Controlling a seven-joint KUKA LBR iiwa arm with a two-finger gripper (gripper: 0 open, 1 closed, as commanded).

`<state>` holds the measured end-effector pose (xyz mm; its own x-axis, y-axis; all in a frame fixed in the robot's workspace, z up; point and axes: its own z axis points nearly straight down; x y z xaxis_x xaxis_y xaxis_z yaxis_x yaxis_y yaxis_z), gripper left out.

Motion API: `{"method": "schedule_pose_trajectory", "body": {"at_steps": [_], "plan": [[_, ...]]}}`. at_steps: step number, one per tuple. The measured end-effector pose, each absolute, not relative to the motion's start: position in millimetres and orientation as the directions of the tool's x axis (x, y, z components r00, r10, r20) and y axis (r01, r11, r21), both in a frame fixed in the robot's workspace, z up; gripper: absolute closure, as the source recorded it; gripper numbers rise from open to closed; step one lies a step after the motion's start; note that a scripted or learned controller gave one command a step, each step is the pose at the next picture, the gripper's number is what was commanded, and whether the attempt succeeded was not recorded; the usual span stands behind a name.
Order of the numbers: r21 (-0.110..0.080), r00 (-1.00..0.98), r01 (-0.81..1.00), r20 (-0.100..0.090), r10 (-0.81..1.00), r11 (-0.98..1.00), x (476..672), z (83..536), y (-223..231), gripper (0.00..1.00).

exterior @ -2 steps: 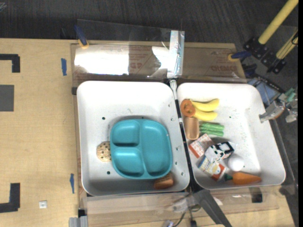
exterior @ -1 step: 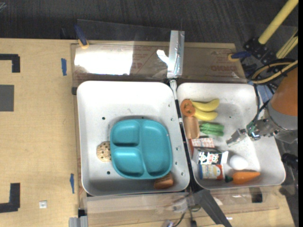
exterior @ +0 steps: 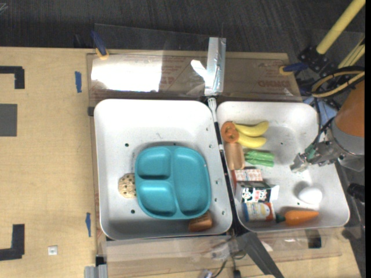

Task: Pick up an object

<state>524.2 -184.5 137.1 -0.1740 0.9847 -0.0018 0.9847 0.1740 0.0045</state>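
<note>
My gripper [exterior: 304, 159] hangs over the right side of the right bin [exterior: 290, 112], with nothing visibly held. Just below it on the bin floor lies a white round object [exterior: 309, 196]. Along the bin's left side are two yellow bananas [exterior: 252, 129], an orange fruit [exterior: 229, 131], a sausage [exterior: 233, 154] and a green vegetable [exterior: 258, 158]. Nearer the front are a red and white carton [exterior: 248, 175], a black and white carton [exterior: 258, 194], a can [exterior: 258, 212] and a carrot [exterior: 301, 216].
The left bin [exterior: 151, 120] holds a teal divided plate [exterior: 172, 181], a cookie [exterior: 127, 185] at the plate's left and a brown piece [exterior: 200, 224] at its front. Cables and a yellow pole [exterior: 342, 22] stand behind the right bin.
</note>
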Motion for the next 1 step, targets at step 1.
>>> {"method": "schedule_pose_trajectory", "body": {"at_steps": [1], "plan": [[0.003,-0.174,0.985,-0.001,0.985,0.174,523.8,136.3,-184.5,0.00]]}}
